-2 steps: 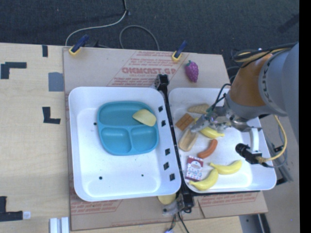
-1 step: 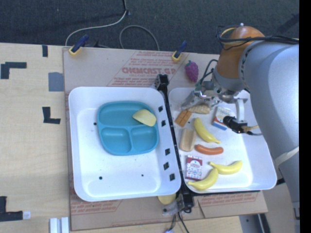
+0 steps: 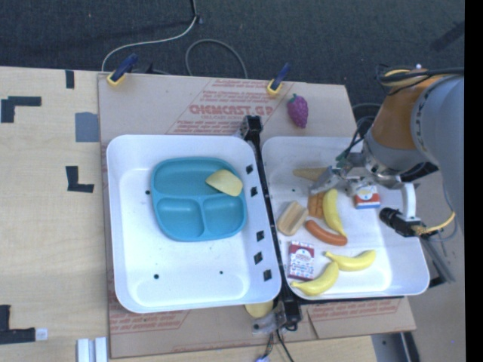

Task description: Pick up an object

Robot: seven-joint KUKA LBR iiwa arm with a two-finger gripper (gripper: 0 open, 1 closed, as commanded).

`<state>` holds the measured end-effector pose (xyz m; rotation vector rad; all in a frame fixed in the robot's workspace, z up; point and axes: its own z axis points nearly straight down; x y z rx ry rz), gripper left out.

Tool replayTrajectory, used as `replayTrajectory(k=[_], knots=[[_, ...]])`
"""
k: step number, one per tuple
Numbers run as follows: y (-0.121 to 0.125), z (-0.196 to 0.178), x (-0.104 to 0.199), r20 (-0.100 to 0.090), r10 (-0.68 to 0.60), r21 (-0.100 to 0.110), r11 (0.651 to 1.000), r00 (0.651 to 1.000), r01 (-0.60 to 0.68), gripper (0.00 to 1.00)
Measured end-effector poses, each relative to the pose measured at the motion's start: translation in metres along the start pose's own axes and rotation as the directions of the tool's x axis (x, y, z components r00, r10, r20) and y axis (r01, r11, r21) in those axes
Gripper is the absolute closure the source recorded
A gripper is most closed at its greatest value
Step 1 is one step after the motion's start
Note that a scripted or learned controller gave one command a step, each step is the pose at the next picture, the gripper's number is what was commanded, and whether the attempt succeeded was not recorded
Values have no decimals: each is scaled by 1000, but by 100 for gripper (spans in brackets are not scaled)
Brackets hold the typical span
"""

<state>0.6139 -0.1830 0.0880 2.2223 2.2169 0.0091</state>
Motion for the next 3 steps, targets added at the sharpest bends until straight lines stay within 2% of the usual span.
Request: replayTrajectory(k=[1,2,3], knots=[[-33,0,47,7,-5,-1,1000,1000,5,0],[-31,-10,45,7,-3,-2,1000,1000,3,100],[-58,-102,117,-1,-11,0,1000,1000,11,100]])
